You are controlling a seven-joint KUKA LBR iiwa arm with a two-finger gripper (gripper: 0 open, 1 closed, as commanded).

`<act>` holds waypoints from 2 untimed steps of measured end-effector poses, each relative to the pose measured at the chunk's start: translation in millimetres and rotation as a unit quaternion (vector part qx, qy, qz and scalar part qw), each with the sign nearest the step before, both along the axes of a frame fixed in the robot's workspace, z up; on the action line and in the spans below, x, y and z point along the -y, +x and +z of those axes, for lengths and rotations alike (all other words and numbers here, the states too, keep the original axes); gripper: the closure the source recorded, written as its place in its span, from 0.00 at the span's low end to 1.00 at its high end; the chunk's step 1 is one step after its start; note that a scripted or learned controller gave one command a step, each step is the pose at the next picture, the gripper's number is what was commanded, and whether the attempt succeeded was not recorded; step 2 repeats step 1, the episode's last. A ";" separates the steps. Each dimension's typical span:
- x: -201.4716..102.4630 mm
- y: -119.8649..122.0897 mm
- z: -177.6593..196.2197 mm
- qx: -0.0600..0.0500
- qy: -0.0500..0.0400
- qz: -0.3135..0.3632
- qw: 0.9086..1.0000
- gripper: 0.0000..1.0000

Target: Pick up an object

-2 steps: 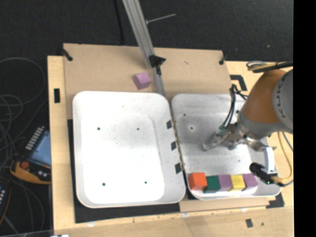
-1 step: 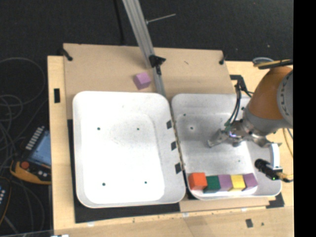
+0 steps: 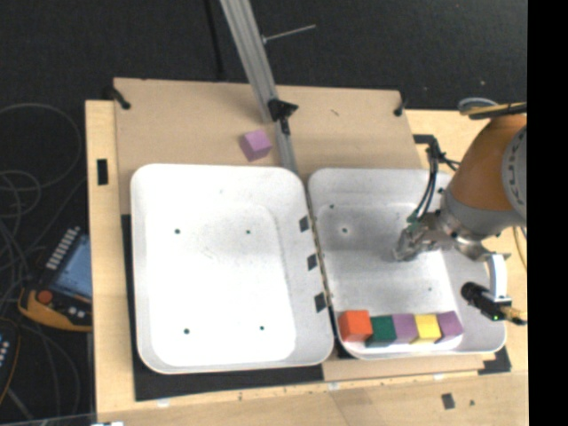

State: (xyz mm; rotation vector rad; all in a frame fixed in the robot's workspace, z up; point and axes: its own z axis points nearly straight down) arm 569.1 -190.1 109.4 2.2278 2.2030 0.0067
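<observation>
the gripper hangs low over the bare middle of the right bin; whether it is open or closed cannot be told. five blocks line that bin's near wall, the orange block leftmost.

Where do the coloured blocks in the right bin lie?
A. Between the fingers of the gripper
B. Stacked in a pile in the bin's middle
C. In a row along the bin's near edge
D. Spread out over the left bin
C: the orange block, green block, purple block, yellow block and second purple block sit side by side along the near edge of the right bin.
</observation>
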 end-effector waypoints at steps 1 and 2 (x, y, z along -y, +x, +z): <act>13.4 12.7 -11.6 -0.003 0.001 0.004 1.000 1.00; 13.4 12.7 -11.6 -0.003 0.001 0.004 1.000 1.00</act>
